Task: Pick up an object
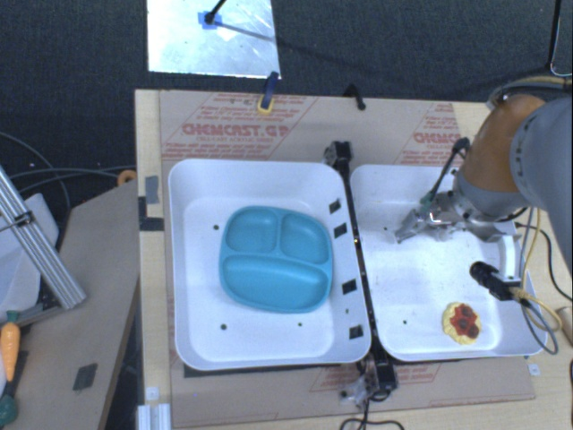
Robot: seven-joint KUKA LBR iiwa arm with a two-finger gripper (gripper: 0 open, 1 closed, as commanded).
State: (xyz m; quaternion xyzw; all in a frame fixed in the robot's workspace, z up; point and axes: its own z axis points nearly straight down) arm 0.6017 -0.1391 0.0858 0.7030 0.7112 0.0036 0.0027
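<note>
- Two shallow white bins side by side on the bench: left bin [192,267] holds a light-blue plastic divided plate [276,259]; right bin [385,330] holds one small yellow toy pizza with red topping [462,322].
- The pizza toy lies flat on the bin floor in the near right corner, close to the near wall. It is the likeliest pick target, being the only loose object on the arm's side.
- Grey two-finger gripper [410,228] hangs over the far middle of the right bin, pointing left towards the divider. Nothing is visible between the tips; how wide they stand I cannot tell at this resolution.
- Gripper and pizza toy are well apart: the toy is nearer and further right than the tips.
- Progress, as I judge it: nothing picked, approach not made. Left to do: travel to the toy, descend, close, lift.
- Orientation: the toy's outline is roughly round, slightly taller than wide, so no strong long axis or pointing direction. Grasp angle should matter little; its low, flat profile is the harder part.
</note>
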